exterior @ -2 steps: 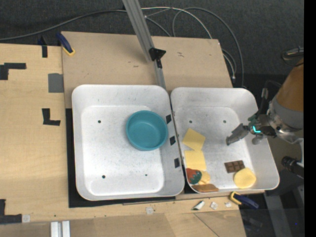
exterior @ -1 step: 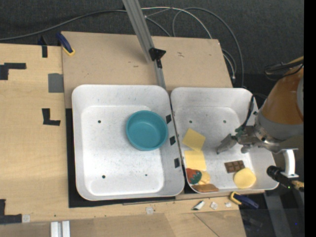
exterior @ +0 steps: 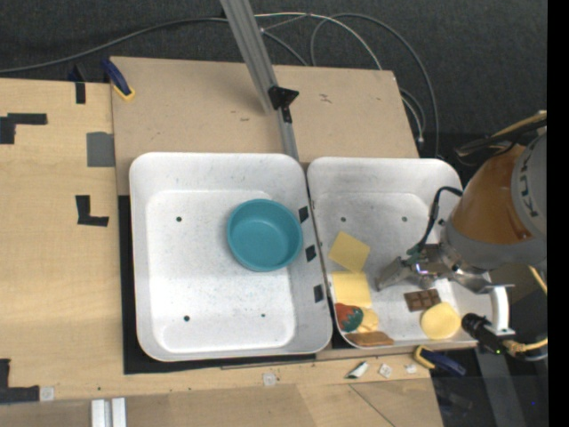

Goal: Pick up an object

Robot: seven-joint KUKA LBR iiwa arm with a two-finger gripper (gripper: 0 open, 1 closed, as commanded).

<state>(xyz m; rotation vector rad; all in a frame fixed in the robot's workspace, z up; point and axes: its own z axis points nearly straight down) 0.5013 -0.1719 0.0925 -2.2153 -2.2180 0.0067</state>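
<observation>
My gripper [exterior: 392, 276] reaches into the right bin [exterior: 373, 185] from the right and hangs low over its front half. Just left of it lie a pale yellow square [exterior: 349, 251] and a second yellow piece [exterior: 351, 288]. A small brown block [exterior: 420, 300] and a yellow round object [exterior: 440, 321] sit right below the wrist. A red and green object [exterior: 348, 316] and a flat brown piece [exterior: 372, 337] rest in the front left corner of that bin. I see nothing held by the gripper.
A teal bowl [exterior: 264, 234] stands in the left bin [exterior: 160, 238], near its right wall. A grey pole [exterior: 253, 38] slants down to the bins' shared back edge. Cables [exterior: 356, 34] trail across the dark floor behind the bench.
</observation>
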